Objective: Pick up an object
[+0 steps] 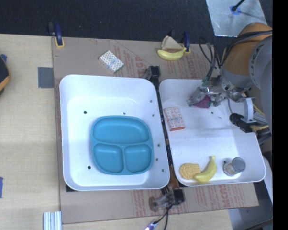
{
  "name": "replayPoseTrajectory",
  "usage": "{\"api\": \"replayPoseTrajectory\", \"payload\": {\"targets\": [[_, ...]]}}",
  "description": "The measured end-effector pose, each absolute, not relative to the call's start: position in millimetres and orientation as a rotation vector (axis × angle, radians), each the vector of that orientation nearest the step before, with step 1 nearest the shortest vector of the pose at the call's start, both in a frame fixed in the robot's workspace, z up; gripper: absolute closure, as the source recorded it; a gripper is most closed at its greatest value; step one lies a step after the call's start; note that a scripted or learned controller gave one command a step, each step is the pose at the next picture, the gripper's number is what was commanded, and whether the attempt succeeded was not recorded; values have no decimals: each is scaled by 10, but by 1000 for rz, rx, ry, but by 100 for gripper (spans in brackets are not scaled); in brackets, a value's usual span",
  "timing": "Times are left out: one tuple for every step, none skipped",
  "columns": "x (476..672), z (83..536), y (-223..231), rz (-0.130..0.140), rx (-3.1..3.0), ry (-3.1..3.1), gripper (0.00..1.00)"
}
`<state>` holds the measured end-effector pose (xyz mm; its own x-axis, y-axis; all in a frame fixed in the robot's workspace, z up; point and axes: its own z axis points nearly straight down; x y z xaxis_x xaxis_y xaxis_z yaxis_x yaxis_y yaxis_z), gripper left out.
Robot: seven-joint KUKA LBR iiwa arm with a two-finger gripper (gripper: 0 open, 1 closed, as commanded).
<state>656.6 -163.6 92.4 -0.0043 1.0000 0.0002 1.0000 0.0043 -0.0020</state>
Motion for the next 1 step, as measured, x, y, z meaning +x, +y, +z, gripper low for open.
{"api": "replayPoseTrajectory", "payload": {"targets": [[6535,1008,-1652,19,-2203,-2221,100]]}}
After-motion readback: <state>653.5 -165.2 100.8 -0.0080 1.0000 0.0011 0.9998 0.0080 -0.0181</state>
